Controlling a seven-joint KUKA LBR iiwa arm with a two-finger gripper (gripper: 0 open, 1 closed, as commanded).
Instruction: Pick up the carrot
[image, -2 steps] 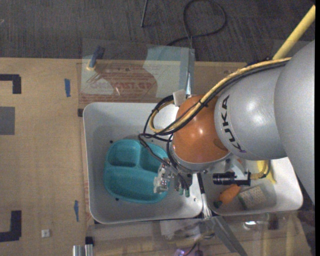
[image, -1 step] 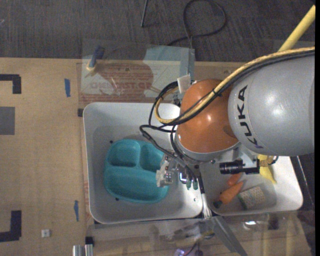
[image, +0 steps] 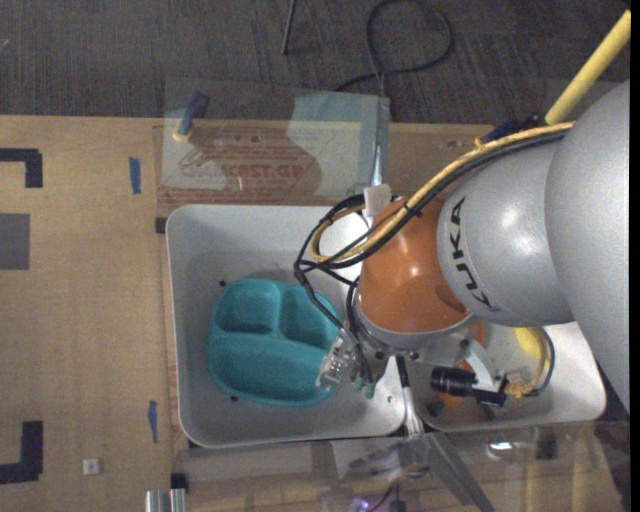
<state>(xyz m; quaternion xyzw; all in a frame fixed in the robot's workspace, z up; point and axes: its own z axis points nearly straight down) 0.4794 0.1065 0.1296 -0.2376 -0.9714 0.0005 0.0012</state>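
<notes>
A small orange piece (image: 446, 402), possibly the carrot, peeks out in the right bin (image: 575, 400), mostly hidden under the arm and a black cylinder on the wrist. My gripper (image: 345, 366) hangs below the orange wrist band (image: 405, 285), low over the left bin's right side. It sits at the right edge of a teal divided plate (image: 265, 340). Nothing orange shows at the gripper.
The teal plate lies in the middle of the left bin (image: 190, 260). A yellow object (image: 537, 350) sits in the right bin beside the arm. The big grey arm (image: 540, 220) covers most of the right bin. Brown bench with blue tape marks lies to the left.
</notes>
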